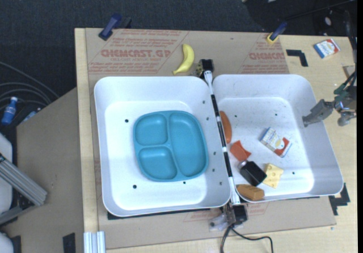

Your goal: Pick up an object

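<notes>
Nearest the camera, a small brown bread-like piece (250, 192) lies against the front wall of the right bin (323, 155), with a black block (252, 173) and a yellow cheese-like wedge (274, 176) touching just behind it. Further back in that bin sit a red piece (239, 149), an orange oblong (226, 126) against the dividing wall, and a small white-and-red packet (275, 140) near the middle. The left bin (108, 133) holds a blue divided plate (169, 145); a banana (185, 59) lies on the counter (142, 47) behind it. The tool (313, 114) hangs at the right bin's right rim, well apart from every object, and nothing shows between its parts; whether it is wide or narrow I cannot tell from this angle. Judging by that, the pick has not begun in earnest: no object is chosen, approached or lifted. The packet is the nearest candidate, so the descent, closing and lift all remain.
</notes>
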